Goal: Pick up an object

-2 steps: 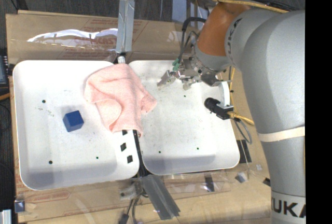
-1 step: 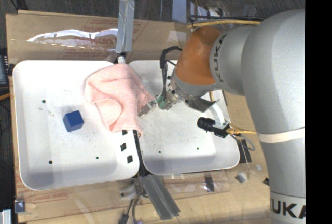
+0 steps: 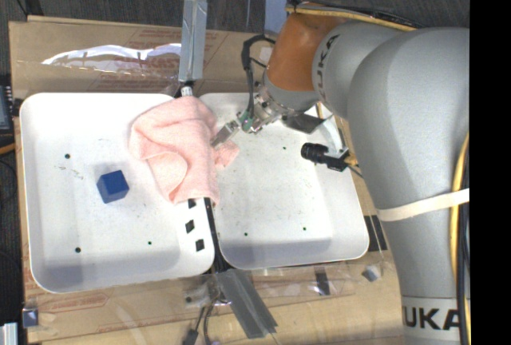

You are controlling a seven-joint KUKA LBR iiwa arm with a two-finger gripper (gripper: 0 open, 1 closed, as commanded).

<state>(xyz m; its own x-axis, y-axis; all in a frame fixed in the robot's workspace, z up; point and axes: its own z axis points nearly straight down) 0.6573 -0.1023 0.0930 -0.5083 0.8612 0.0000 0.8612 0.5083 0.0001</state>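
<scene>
A crumpled pink cloth (image 3: 177,145) lies draped over the divider between the two bins, mostly in the left bin (image 3: 48,255), with one corner hanging into the right bin (image 3: 279,247). A small blue cube (image 3: 112,185) sits on the left bin's floor, left of the cloth. My gripper (image 3: 224,134) reaches down from the orange-banded wrist (image 3: 295,56) and its tip sits right at the cloth's right edge, at the back left of the right bin. Whether it touches or holds the cloth is unclear.
The grey arm (image 3: 399,136) covers the right side of the view and overhangs the right bin's far right corner. A black plug with a cable (image 3: 317,152) hangs over the right bin's right part. A grey upright bar (image 3: 192,40) stands behind the divider.
</scene>
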